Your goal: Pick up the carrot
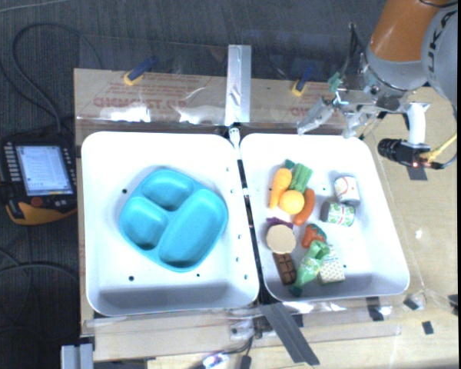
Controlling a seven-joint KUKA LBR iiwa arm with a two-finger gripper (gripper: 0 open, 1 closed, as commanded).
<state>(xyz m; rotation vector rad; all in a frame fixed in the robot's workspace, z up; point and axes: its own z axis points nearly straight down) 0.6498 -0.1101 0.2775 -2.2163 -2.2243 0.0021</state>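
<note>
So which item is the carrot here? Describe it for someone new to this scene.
Look in the right white bin, at the cluster near its upper left. The carrot is the orange tapered piece lying beside the green vegetable, just above a round yellow fruit; its elongated shape distinguishes it.

One fixed camera above the bench, slanted down on both bins, seemingly at middling distance.
</note>
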